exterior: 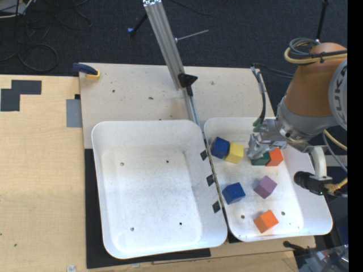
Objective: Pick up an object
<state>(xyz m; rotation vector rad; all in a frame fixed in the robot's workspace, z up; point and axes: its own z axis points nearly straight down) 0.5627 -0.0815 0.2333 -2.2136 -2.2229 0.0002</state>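
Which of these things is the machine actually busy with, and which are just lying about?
In the job:
claw
green block and red block under it
right bin

Lying about:
blue blocks
yellow block
purple block
orange block
left bin

This is a robotics lab — a test bench rigged for machine trials, not a home or shop. The landmark is the pale wooden bench (142,92), bare and speckled. On its near part sit two shallow white bins (108,146) side by side, the right one holding small coloured blocks (233,192) of the kind used as test pieces. From the bench's far part an aluminium strut (165,38) rises at a slant, topped by a checkered marker (152,0). Beyond the bench, dark carpet (238,16) carries loose black cables (39,52). At the bench's right stands a grey and orange industrial arm (312,89) — with hoses looped above it.
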